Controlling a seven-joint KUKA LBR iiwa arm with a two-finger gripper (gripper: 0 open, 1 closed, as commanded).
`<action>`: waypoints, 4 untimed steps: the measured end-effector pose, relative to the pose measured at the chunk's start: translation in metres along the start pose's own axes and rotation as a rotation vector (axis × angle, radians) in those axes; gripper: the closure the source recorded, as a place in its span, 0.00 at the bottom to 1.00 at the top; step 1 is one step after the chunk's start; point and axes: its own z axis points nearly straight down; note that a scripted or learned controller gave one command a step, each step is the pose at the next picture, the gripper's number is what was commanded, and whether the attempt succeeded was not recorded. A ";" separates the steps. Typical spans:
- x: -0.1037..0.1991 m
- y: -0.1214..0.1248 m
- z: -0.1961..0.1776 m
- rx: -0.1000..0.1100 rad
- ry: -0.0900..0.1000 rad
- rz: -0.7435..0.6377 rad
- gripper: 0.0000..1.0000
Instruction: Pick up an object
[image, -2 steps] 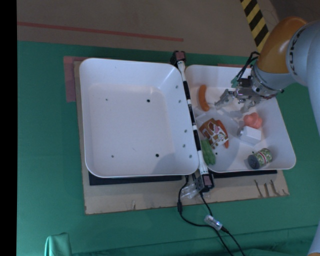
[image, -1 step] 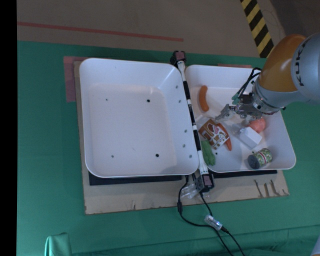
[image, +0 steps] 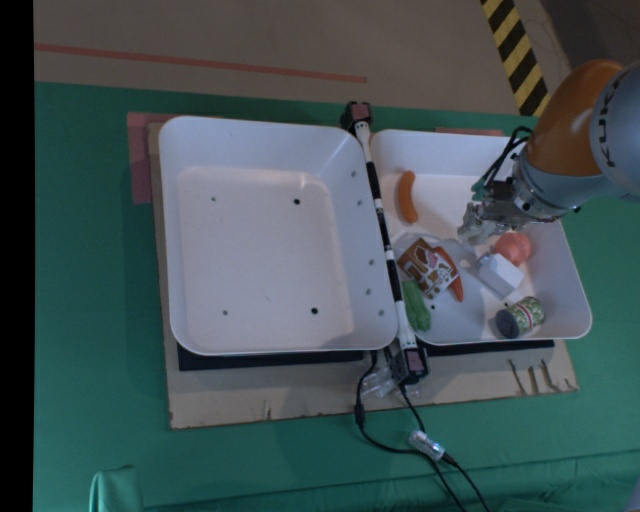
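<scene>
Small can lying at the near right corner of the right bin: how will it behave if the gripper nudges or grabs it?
The can lies on its side, so a nudge would probably roll it. It sits close to the right bin wall, which may stop the roll but crowd a finger. Its round body looks rigid and could slip unless gripped across the middle.

bins (image: 200, 140): 2 | sausage (image: 406, 196): 1 | carton (image: 428, 267): 1 | carrot (image: 453, 281): 1 | can (image: 520, 317): 1 | white block (image: 498, 272): 1
</scene>
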 end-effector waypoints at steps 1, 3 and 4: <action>0.000 0.000 0.000 0.001 0.000 0.000 0.00; 0.112 0.021 -0.097 0.025 0.018 -0.012 1.00; 0.078 0.096 -0.097 0.024 0.013 -0.009 1.00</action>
